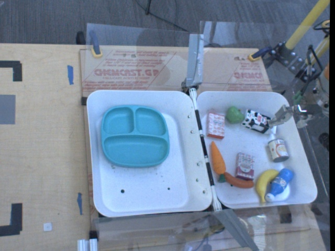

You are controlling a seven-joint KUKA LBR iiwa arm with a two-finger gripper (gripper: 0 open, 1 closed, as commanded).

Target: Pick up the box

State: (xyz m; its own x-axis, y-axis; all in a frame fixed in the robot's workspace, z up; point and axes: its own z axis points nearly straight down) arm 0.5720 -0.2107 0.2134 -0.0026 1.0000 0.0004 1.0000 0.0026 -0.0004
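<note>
white plastic bins sit side by side on the bench, and the right bin carries all the small goods. the gripper hangs at that bin's far right rim, its grey tip just beside the black-and-white cow-print carton; nothing shows between its fingers, and whether they stand apart or together cannot be told at this size

two things here read as a box. the orange box lies flat in the far left part of the right bin, near the divider, with the green fruit just to its right. the red box lies nearer, toward the middle, with the carrot to its left and a sausage just at its near side. a small can, a banana and a blue-capped bottle crowd the near right corner. the left bin bears a teal divided plate

by my judgement the task is barely begun: both boxes rest untouched on the bin floor, well apart from the tool. reaching across, closing on one box and lifting it are all left to do
</note>
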